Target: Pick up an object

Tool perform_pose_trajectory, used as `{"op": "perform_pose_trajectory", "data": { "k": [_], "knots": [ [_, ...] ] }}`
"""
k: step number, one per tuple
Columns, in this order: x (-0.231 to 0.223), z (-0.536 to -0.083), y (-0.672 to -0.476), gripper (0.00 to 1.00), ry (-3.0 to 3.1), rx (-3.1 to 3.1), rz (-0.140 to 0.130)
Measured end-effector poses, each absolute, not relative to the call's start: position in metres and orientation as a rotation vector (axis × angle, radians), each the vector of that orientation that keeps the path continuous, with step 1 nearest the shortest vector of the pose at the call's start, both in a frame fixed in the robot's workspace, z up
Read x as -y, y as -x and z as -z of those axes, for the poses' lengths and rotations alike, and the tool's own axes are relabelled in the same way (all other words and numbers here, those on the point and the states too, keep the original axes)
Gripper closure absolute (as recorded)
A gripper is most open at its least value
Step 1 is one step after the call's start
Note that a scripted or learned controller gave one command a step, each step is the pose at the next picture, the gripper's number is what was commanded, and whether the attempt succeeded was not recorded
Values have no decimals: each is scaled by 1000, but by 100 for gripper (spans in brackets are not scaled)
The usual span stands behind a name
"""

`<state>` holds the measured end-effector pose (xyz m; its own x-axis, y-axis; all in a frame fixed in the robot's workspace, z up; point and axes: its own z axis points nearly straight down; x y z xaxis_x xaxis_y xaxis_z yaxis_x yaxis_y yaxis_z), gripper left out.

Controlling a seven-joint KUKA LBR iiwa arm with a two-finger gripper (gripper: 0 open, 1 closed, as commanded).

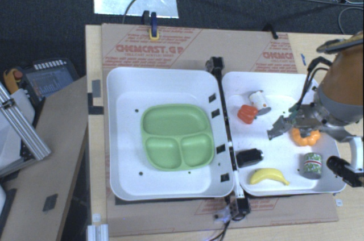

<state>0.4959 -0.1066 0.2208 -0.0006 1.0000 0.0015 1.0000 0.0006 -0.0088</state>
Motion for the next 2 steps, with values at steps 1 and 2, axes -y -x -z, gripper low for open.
{"op": "perform_pose_trajectory", "data": {
  "k": [1, 2],
  "knots": [
    [106, -225, -498, 0, 2219, 2226, 1],
    [111, -173, -507, 0, 2218, 2220, -3]
  ]
}}
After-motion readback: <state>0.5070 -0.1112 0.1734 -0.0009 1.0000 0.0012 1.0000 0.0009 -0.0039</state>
